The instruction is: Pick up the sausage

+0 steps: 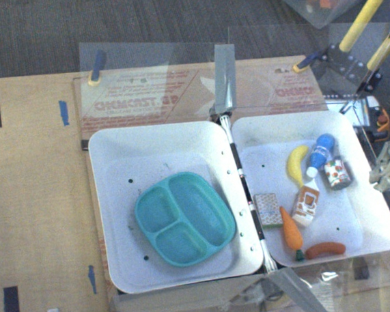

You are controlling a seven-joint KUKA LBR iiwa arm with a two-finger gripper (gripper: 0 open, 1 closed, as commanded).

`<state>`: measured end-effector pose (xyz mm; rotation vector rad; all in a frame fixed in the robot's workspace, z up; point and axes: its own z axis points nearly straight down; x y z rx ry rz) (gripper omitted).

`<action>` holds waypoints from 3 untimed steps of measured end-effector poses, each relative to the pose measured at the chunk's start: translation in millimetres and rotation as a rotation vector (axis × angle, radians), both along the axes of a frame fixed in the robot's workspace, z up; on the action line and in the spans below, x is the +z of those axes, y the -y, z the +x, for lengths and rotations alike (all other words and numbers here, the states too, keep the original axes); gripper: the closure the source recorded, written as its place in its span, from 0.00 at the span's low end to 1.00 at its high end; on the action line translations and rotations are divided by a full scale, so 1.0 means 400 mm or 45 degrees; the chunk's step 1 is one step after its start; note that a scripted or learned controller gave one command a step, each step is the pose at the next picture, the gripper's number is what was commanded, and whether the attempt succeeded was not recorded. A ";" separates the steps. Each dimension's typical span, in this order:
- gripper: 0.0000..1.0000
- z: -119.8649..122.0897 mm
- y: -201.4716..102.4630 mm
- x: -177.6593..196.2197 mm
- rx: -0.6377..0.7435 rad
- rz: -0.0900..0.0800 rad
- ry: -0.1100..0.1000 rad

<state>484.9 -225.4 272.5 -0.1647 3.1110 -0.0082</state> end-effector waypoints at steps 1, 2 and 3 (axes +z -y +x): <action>1.00 0.005 0.001 0.029 -0.005 -0.002 0.012; 1.00 0.010 0.002 0.058 -0.010 -0.004 0.025; 1.00 0.015 0.004 0.087 -0.015 -0.006 0.037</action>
